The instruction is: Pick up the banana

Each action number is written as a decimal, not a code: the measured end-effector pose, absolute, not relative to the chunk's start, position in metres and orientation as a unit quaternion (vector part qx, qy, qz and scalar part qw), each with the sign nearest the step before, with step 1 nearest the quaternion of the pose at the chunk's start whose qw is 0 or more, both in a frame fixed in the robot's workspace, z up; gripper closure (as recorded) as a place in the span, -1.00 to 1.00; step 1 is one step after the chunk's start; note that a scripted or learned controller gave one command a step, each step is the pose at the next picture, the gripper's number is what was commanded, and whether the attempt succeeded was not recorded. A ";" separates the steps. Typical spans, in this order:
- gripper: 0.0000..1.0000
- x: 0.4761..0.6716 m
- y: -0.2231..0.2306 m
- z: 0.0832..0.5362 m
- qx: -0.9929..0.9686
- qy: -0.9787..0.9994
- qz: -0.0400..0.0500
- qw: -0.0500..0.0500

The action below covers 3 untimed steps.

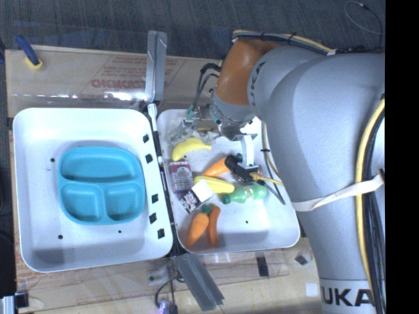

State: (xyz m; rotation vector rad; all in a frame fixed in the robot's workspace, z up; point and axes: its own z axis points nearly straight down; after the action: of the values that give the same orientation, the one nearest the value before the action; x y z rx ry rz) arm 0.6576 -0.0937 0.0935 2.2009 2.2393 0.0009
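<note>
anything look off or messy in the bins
Nothing looks spilled or broken. The right bin is crowded: the banana, carrots, a green bottle and a small packet lie jumbled and overlapping. The blue tray sits squarely in the left bin.

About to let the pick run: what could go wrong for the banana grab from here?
1. Clutter: the banana lies in the right bin close to a carrot and a small packet, so the claw could catch or shove a neighbour.
2. View: the arm hangs over that bin's far end and hides the claw, so alignment is hard to check.
</note>
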 end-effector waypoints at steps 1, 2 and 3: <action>1.00 0.659 -0.093 0.105 0.700 0.715 0.001 0.002; -1.00 0.659 -0.093 0.105 0.700 0.715 0.001 0.002; -1.00 0.641 -0.039 0.192 0.794 0.608 -0.001 -0.001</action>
State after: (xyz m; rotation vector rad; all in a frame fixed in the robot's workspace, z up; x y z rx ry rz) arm 0.6412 -0.0387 0.1922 2.4958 1.9104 -0.0022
